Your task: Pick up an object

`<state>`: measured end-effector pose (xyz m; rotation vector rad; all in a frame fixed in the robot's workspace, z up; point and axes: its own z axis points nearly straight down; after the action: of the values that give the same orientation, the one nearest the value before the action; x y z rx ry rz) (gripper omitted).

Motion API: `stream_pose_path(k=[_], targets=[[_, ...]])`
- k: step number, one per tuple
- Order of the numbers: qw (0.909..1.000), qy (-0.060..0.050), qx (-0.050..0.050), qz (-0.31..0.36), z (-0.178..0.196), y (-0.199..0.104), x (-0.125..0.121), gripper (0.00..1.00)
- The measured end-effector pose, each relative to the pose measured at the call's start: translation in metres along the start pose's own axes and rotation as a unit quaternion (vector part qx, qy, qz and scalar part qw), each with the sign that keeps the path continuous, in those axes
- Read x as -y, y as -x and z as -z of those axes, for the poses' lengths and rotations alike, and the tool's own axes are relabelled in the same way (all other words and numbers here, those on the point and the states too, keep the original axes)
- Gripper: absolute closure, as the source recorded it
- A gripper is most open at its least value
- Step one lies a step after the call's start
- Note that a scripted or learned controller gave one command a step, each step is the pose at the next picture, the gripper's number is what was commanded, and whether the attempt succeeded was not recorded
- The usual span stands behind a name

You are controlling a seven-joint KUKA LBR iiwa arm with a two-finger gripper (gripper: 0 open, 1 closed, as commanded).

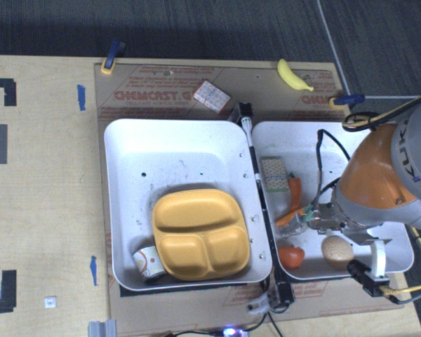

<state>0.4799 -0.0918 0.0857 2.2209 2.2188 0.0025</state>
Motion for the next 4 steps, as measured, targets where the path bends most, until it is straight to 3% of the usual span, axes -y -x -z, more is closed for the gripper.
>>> stream_pose_path(k=[4], targets=[[1.0000,0.000,0.000,0.000,-0.0001,-0.0001,0.0000,0.00]])
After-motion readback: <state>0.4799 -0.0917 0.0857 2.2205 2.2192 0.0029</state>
